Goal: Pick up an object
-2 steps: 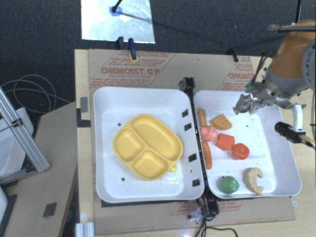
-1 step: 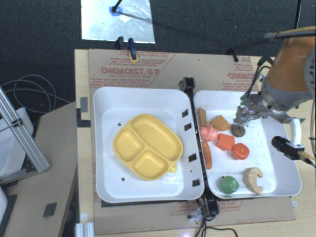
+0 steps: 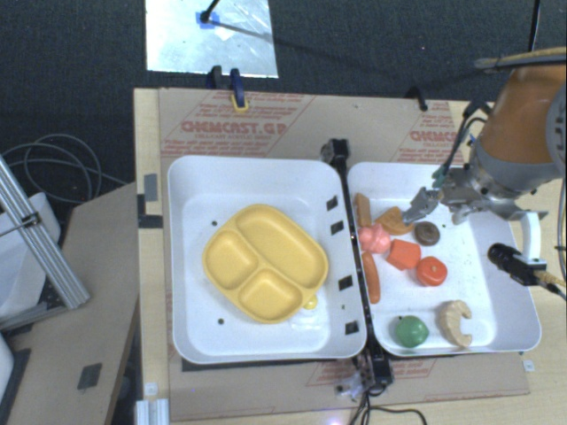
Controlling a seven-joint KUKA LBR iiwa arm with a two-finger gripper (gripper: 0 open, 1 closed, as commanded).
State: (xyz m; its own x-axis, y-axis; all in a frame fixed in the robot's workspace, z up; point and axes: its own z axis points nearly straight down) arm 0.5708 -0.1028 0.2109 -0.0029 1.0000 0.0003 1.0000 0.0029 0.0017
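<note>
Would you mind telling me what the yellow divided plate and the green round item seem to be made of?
Yellow divided plate: probably moulded plastic, smooth, with a soft sheen and rounded compartments. Green round item: likely plastic toy food, glossy, with a bright highlight on top.

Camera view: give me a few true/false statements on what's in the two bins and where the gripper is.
1. The yellow divided plate lies in the left bin. True.
2. The green ball sits in the left bin. False: it is in the right bin, near the front edge.
3. The gripper is over the right bin. True.
4. The gripper holds the red tomato. False: the tomato lies on the bin floor, apart from the gripper.
5. The brown round piece lies beside the orange block. True.
</note>
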